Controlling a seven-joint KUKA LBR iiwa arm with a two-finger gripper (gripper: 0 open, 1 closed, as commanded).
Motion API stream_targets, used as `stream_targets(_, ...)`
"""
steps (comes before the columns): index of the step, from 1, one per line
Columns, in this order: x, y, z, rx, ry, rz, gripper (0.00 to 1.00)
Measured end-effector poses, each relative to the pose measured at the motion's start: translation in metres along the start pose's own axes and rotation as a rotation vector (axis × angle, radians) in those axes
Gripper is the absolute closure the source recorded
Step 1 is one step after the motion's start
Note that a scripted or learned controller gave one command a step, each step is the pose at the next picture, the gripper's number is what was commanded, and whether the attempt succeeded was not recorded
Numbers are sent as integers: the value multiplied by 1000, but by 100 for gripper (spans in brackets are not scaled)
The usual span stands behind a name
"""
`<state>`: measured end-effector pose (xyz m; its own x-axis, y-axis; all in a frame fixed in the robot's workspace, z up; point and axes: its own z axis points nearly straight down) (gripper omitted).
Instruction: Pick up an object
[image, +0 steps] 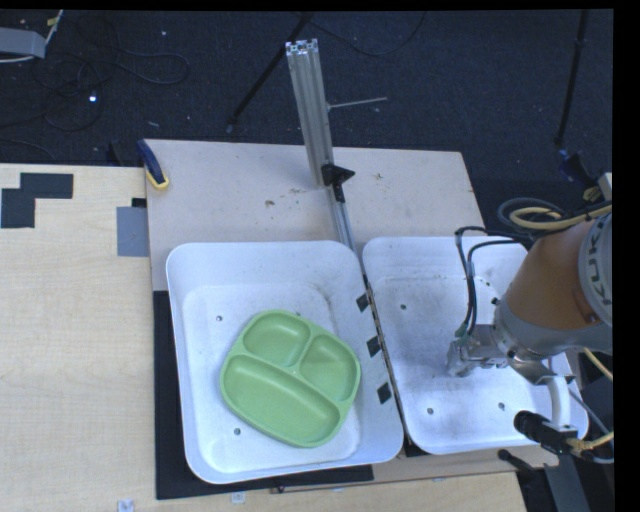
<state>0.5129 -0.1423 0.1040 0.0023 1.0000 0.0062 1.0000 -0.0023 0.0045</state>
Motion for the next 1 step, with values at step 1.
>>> stream_targets(1, -9, 7, -54, 2, -7, -4, 100)
